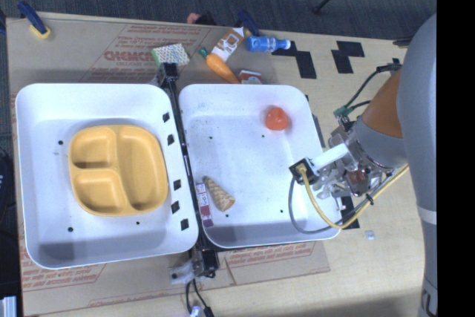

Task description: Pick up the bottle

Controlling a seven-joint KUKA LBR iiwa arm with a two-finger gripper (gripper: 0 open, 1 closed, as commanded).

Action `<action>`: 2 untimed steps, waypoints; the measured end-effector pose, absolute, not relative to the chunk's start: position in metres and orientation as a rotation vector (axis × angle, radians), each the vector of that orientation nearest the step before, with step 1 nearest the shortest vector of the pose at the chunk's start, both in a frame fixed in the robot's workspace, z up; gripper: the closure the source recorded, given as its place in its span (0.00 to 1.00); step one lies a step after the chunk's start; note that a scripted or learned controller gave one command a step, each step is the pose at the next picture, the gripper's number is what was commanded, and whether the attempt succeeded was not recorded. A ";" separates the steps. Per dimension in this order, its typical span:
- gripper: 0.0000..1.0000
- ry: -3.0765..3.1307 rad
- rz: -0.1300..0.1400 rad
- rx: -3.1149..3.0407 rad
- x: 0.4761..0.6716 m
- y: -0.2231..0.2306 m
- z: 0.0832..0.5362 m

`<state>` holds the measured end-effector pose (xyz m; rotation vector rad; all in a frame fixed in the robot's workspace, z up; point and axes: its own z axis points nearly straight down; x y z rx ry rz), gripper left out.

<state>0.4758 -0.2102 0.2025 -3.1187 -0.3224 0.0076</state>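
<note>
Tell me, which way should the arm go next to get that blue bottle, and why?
Probably up and away from the right bin, toward the bench's far edge. The gripper sits low at that bin's right rim, while the blue bottle lies outside both bins, beyond the far rim, beside a carrot-like orange thing. Nothing shows between the fingers, so it must first travel there.

Blue bottle (pixel 266 44) on bench behind right bin (pixel 245 230), arm (pixel 386 130) alongside

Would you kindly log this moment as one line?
gripper: right bin's right rim | bottle: on bench behind bins, ungrasped | grasp: none seen
</note>
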 end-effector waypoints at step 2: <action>1.00 -0.392 0.009 -3.111 0.476 -0.155 0.203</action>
